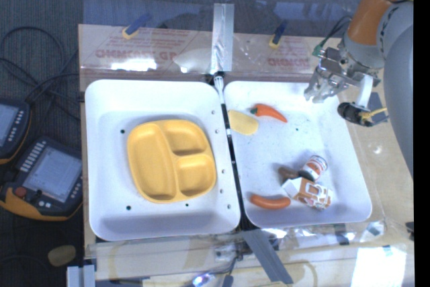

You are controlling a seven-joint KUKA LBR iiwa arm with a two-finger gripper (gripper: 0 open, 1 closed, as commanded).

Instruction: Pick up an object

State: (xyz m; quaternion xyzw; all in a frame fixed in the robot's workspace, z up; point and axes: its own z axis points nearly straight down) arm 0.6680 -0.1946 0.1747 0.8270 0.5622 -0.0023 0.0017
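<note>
My gripper (321, 92) hangs over the far right corner of the right bin (336, 138), pointing down, with nothing seen between its fingers. An orange-red chili pepper (270, 112) lies left of it near the bin's far side. A pale yellow piece (242, 122) rests against the bin's left wall. Toward the near side lie a brown item (292, 173), a small red and white can (314, 166), a red and white carton (312, 194) and an orange sausage (270, 201).
The left bin (107, 144) holds a yellow divided tray (171, 159). A clear panel with blue and yellow clips stands behind both bins. Cables and a teach pendant (40, 178) lie off the bench to the left.
</note>
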